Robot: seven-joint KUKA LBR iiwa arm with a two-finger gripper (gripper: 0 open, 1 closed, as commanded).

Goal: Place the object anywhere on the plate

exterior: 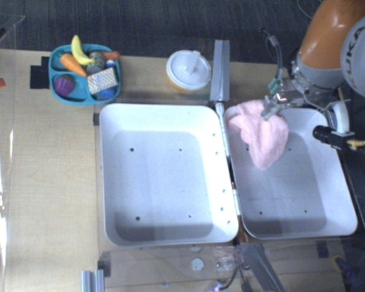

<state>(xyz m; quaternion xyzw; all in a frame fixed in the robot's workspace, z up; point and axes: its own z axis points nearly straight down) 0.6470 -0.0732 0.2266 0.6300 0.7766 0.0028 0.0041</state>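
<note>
A pink cloth [263, 137] hangs bunched over the back left part of the right bin [328, 218]. Its upper edge is pinched between the fingers of my gripper [272, 107], which is shut on it. The cloth's lower tip droops toward the bin floor, and I cannot tell whether it touches. A blue divided plate [55, 90] sits on the bench at the far back left, well away from the gripper. It carries toy food, including a banana [79, 50] and a carrot [71, 64].
A round white dish with a yellow rim [188, 70] stands behind the left bin [164, 175], near the metal divider post [219, 72]. The arm's orange band [334, 26] and grey wrist rise over the right bin's back right corner.
</note>
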